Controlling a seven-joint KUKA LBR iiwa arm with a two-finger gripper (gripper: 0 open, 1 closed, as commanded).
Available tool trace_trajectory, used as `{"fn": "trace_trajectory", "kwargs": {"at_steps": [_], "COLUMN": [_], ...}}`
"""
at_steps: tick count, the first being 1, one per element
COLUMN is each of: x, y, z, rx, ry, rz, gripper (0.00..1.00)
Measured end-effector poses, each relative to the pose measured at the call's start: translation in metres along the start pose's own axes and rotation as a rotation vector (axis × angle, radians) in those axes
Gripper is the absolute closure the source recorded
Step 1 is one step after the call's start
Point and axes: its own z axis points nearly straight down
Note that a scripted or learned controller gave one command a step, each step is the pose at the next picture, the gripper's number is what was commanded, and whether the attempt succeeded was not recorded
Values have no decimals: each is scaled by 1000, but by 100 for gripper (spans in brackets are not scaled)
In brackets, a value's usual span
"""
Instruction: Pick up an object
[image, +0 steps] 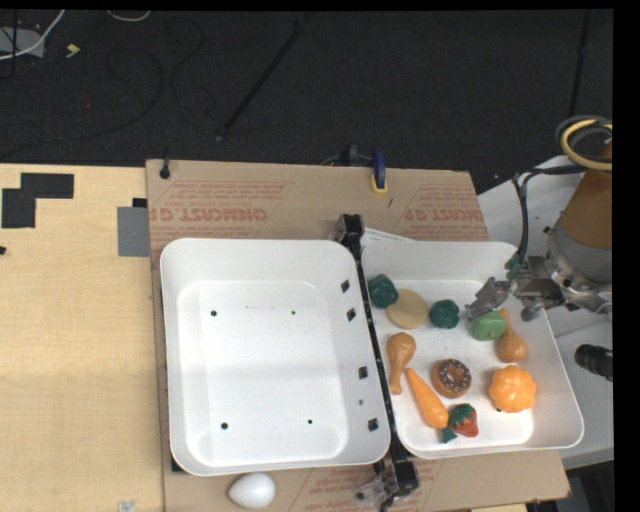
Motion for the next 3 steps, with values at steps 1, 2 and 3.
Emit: {"fn": "trace_trajectory", "kwargs": {"at_steps": [1, 2, 3], "x": [3, 67, 29], "y": [-17, 53, -9], "z": [133, 127, 128], "rx": [-1, -6, 5], "ry": [-1, 1, 0], "rz": [1, -7, 4], "gripper": [0, 0, 0]}}
